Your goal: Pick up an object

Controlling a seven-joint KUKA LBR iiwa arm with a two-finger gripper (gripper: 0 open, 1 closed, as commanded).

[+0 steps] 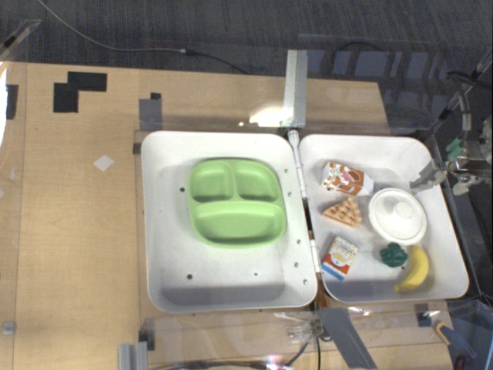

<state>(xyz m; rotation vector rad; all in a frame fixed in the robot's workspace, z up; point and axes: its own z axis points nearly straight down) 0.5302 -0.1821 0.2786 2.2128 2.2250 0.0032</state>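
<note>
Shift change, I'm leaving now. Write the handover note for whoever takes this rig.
Gripper: at the right bin's right rim, above the bowl, holding nothing that can be seen; finger state unclear.
Right bin holds: white bowl, banana, dark green toy, pizza slice, brown-and-white carton, small blue-and-white box.
Left bin holds a green divided plate.
Done: nothing picked up.
Left: grasp one object and lift it; the bowl looks nearest.

bins (pixel 166 206): smooth white plastic | tray (pixel 235 203): matt green plastic | bench (pixel 69 230): wood
</note>
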